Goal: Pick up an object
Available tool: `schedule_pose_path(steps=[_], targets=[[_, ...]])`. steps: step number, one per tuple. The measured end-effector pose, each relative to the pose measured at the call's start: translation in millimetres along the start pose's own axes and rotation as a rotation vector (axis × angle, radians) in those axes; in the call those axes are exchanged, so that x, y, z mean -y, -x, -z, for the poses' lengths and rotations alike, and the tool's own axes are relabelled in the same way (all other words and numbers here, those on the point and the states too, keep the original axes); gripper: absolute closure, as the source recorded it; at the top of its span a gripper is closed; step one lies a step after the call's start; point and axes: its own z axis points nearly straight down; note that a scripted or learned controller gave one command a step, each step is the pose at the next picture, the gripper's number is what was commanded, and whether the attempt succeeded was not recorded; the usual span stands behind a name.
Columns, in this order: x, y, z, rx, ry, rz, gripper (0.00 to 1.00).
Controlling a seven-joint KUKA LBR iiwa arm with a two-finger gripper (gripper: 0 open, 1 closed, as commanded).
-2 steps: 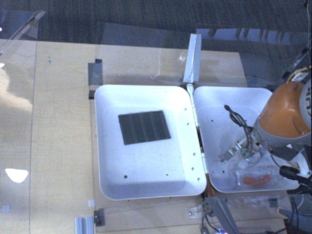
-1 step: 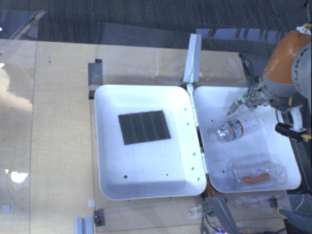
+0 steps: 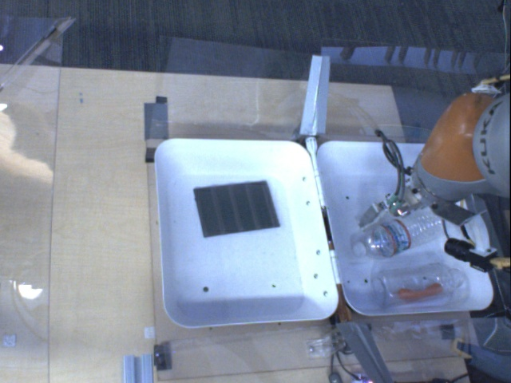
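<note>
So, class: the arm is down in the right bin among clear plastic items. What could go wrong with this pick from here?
1. The clear plastic bottle lies on its side beside the gripper; round and smooth, it could roll or slip away.
2. The clear container with something orange inside lies close below the bottle, so it may get knocked.
3. Both sit near the right bin walls, which could crowd the approach.

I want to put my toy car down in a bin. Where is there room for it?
The left bin has most room: bare white all around the dark ribbed mat, widest along the near rim. The right bin is crowded: a clear water bottle, a clear container with something orange inside, and the arm above. Only its far left corner looks bare.
</note>
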Motion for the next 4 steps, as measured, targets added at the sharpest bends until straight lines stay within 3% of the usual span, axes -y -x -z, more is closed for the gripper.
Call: schedule_pose_path(steps=[1,2,3,4], targets=[[47.4,-20.0,2.0,0.005,0.008,0.031,0.00],[60.0,-29.9,7.9,0.025,0.037,0.087,0.00],[56.4,-33.1,18.5,0.018,0.039,0.092,1.00],[56.7,-32.9,18.3,0.018,0.039,0.091,0.00]])
